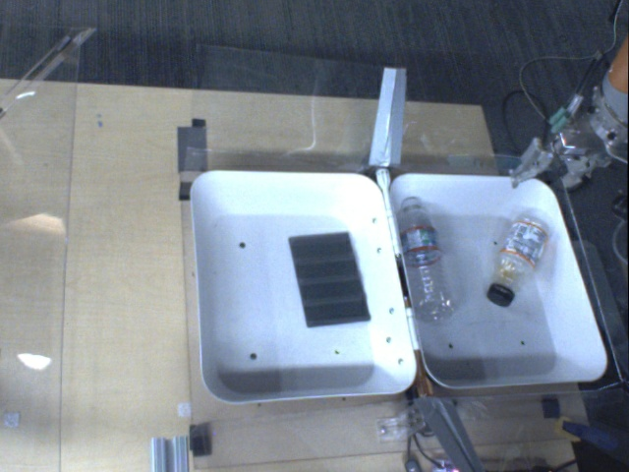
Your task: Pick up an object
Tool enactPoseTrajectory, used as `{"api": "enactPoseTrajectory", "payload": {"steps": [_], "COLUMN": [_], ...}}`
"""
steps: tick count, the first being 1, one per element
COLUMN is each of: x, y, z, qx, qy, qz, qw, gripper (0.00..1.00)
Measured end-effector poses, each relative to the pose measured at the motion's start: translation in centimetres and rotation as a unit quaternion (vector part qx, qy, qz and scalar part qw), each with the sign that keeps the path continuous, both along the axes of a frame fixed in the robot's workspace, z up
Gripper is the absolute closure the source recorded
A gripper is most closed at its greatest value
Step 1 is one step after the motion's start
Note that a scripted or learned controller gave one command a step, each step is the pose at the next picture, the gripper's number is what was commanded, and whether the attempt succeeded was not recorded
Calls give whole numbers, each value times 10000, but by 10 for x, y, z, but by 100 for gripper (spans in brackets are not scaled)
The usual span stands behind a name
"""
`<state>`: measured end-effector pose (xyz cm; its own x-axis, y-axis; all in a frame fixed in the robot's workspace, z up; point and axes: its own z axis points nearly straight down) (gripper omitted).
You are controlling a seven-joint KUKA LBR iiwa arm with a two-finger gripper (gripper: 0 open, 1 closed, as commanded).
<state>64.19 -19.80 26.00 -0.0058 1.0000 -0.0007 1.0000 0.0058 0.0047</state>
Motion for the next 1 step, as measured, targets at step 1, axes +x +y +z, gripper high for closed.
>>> {"api": "enactPoseTrajectory", "payload": {"steps": [1], "x": [-34], "y": [20], "z": [-172], "qx": [-11], "qy": [-27], "qz": [836], "qw": [9965], "gripper": [0]}}
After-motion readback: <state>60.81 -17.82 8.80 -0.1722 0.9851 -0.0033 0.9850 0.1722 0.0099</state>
